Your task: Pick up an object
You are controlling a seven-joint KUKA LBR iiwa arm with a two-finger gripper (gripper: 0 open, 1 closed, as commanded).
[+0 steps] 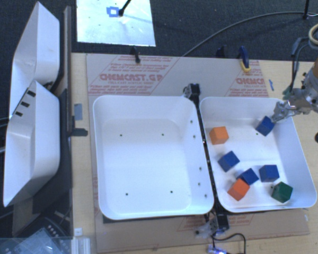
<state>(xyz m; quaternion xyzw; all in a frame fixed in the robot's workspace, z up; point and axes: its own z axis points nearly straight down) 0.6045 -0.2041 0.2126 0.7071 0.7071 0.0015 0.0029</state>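
My gripper [276, 115] reaches in from the right over the far right corner of the right bin [302, 157]. A blue block [265, 126] sits tilted right at its fingertips, and the gripper looks shut on it. Lying on the right bin's floor are an orange block [219, 135], a blue block [229, 160], a small blue block [249, 175], another blue block [268, 172], an orange block [238, 189] and a green block [281, 192].
The left bin [103, 120] stands beside the right one, divided from it by a shared rim [203, 147]. Both rest on a cardboard sheet [132, 75]. White trays [32, 115] lean at the far left. Clamps [245, 62] sit at the bench's back edge.
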